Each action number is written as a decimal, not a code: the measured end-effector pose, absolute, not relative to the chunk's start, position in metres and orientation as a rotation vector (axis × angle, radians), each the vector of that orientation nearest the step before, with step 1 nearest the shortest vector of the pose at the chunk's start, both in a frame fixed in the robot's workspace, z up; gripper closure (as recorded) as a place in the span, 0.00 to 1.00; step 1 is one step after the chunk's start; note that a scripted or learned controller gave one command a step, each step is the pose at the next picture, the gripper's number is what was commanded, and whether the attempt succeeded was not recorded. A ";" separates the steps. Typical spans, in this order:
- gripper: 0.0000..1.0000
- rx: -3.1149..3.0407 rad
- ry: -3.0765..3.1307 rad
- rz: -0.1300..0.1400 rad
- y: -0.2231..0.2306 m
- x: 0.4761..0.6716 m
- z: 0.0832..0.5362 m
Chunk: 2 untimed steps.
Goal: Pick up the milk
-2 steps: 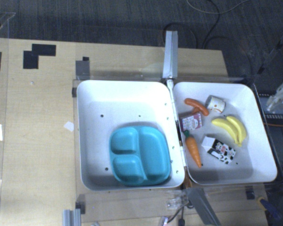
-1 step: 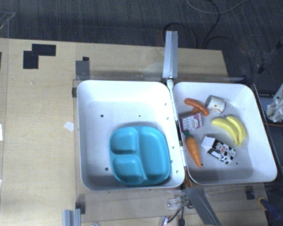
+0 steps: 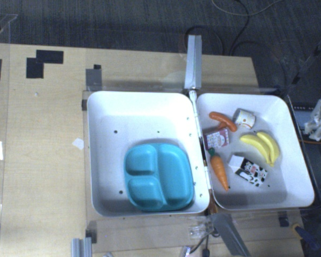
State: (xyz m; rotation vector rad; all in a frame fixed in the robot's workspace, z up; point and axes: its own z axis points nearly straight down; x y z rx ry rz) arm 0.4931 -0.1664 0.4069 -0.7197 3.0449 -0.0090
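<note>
The milk [image 3: 249,170] is a small white carton with black cow patches. It lies on its side in the front part of the right bin [image 3: 289,194], between the carrot [image 3: 219,171] and the bananas [image 3: 263,146]. My gripper [image 3: 320,120] shows as a pale grey shape at the right edge of the view, outside the bin's right wall. It is well away from the milk, up and to the right, and nothing is visibly in it.
The right bin also holds a sausage [image 3: 223,120], a small white can [image 3: 244,119] and a dark red carton [image 3: 216,138]. A blue divided plate [image 3: 158,176] lies in the left bin [image 3: 112,116]. A metal post [image 3: 193,63] stands behind the divider.
</note>
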 end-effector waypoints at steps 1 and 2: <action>1.00 -1.342 2.827 -0.011 -0.145 0.511 0.412; 1.00 -1.376 2.815 -0.007 -0.205 0.546 0.296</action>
